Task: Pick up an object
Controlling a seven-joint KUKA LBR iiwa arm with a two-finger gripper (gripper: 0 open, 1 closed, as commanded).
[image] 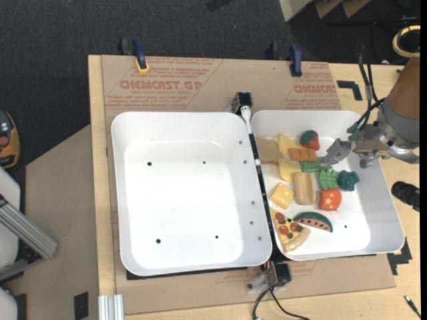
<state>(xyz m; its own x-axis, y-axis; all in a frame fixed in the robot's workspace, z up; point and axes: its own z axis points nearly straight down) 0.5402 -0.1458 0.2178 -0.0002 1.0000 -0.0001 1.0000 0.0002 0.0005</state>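
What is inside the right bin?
The right bin holds toy food: a watermelon slice, pizza slice, tomato, cheese. The gripper covers part of the pile.

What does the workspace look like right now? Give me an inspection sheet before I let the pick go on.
Surface: cardboard-topped bench with two clamps at its far edge, bearing a left bin and a right bin.
Job's things: toy food heaped in the right bin, among them a watermelon slice, a pizza slice, a strawberry, a cheese wedge and green pieces.
Clutter: nothing seen on the bench outside the bins.
Grippers: gripper low over the pile's far right side; jaws state cannot be told.
Cables: a cable runs along the arm; another leaves the bench's near edge.
Surroundings: dark carpet, a metal frame at lower left.
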